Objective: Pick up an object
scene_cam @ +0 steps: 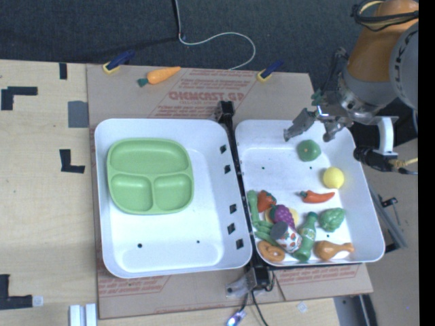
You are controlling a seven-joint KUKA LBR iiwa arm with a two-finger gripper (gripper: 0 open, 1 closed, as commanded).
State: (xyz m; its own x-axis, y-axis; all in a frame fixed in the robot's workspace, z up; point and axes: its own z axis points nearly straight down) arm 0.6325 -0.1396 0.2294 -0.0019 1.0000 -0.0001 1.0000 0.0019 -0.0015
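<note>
A: Where's the pincer (314, 124) right now?

B: Upper right of the frame, over the far end of the right bin (272, 156). Its two fingers are spread wide with nothing between them, one pointing toward the bin's middle, the other close to the bin's right wall.

A: So what's it after?

B: Hard to be sure, but the green ball (308, 150) lies just below the spread fingers, nearest of everything. The yellow ball (333, 177) sits a little lower and to the right, and the red chilli (319, 196) below that.

A: And the rest?

B: A heap of toy food (289, 231) crowds the bin's lower part, all pressed close together. The left bin (204, 182) carries a green divided tray (149, 176), and an orange carrot (159, 76) lies out on the counter (41, 182) at the upper left.

A: Which step would you call this?

B: The approach, I'd say. Nothing is lifted yet.

A: Next move?

B: Probably come down so the fingers straddle the green ball, then close. Being round, it could roll away if one finger touches first.
</note>
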